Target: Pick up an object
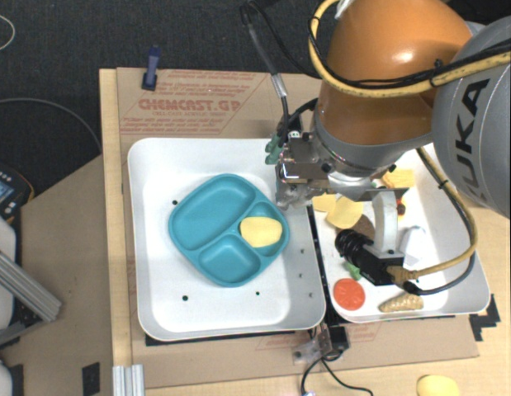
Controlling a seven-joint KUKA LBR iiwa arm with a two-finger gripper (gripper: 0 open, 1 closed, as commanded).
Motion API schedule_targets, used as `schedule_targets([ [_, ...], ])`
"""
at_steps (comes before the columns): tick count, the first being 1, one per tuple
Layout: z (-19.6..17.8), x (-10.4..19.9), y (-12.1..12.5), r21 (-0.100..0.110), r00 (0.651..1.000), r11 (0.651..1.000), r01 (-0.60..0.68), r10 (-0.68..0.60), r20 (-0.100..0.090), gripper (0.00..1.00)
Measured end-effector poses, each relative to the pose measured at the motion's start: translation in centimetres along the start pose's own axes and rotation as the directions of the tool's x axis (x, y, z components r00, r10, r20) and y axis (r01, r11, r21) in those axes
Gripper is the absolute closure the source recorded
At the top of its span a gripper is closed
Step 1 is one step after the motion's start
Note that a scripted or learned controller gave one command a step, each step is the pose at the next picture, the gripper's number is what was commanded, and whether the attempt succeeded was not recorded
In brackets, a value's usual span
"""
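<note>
In the left bin (156, 287) lies a blue divided plate (207, 213) with a pale yellow, lemon-like object (261, 232) in its right compartment. The right bin (470, 283) holds a yellow flat piece (344, 214), another yellow piece (399, 177), a red round object (349, 294), a tan ridged piece (401, 304) and a small green bit (352, 266). My gripper (325, 184) hangs low over the upper left of the right bin, near the wall between the bins. The big orange wrist covers it from above.
A blue clip (150, 68) lies on the brown cardboard (197, 97) behind the bins. A yellow object (437, 384) sits outside the bins at the bottom right. The arm covers the right bin's upper part.
</note>
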State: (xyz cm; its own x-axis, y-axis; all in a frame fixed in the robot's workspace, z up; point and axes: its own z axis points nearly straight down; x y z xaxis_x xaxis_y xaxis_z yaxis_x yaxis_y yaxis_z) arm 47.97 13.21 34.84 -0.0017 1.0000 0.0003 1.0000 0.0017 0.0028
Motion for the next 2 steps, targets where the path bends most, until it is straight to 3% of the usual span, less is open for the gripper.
schedule_targets([
  [1,-1.0,0.0,0.0,-0.001,1.0,1.0,0.001,-0.001,0.0,1.0],
  [2,6.8,-4.6,-0.1,0.01,1.0,1.0,-0.006,0.006,0.002,1.0],
])
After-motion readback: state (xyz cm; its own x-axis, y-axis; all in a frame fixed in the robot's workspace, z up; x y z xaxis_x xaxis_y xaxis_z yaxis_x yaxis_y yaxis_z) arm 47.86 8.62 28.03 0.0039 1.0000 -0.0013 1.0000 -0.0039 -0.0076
